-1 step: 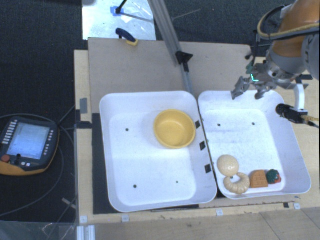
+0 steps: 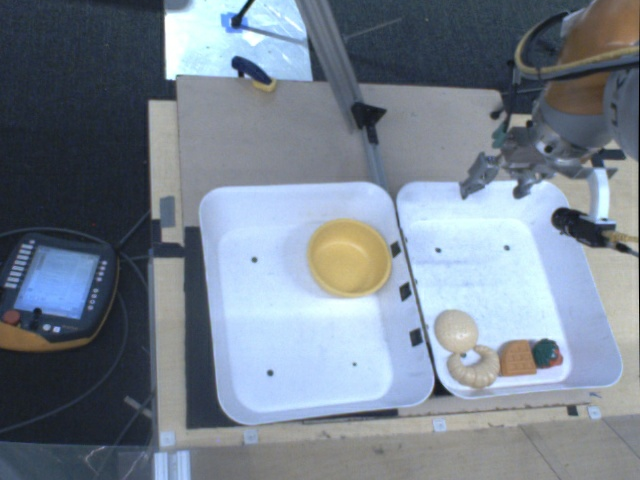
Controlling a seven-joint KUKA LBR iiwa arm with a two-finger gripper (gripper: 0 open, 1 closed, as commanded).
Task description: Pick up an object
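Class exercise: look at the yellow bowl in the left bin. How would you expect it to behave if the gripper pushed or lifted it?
The yellow bowl sits upright on its base in the left bin, so a push would probably slide it rather than roll it. Its thin rim and plain, toy-like look suggest it is stiff and light. The smooth curved wall might slip from the gripper.

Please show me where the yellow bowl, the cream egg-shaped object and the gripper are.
yellow bowl (image 2: 349,257): camera view, on its inner bottom.
cream egg-shaped object (image 2: 456,329): camera view, on its top surface.
gripper (image 2: 499,179): camera view, midway between its fingertips.
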